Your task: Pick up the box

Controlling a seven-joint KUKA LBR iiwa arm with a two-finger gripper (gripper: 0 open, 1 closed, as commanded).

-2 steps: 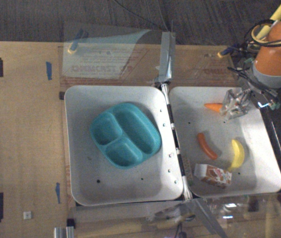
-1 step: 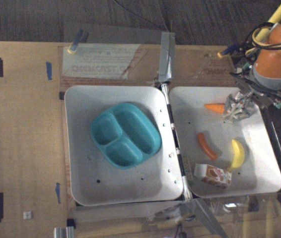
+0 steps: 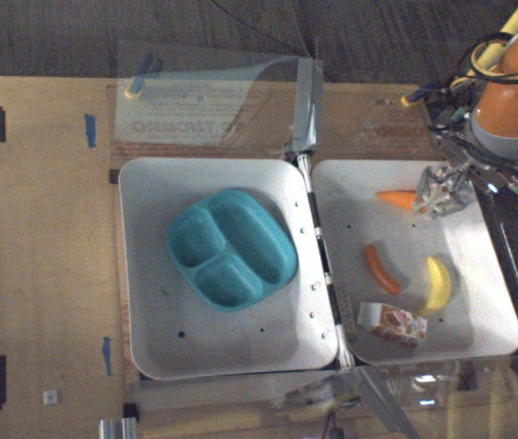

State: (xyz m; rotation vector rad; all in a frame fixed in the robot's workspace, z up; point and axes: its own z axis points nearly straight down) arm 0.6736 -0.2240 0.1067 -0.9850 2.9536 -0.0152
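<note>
Cardboard box (image 3: 392, 324), flat; metal gripper (image 3: 442, 193) apart

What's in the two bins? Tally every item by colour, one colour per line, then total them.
Teal: 1, the divided plate in the left bin
Orange: 2, the carrot and the sausage in the right bin
Yellow: 1, the banana
White and brown: 1, the box
Total: 5
</note>
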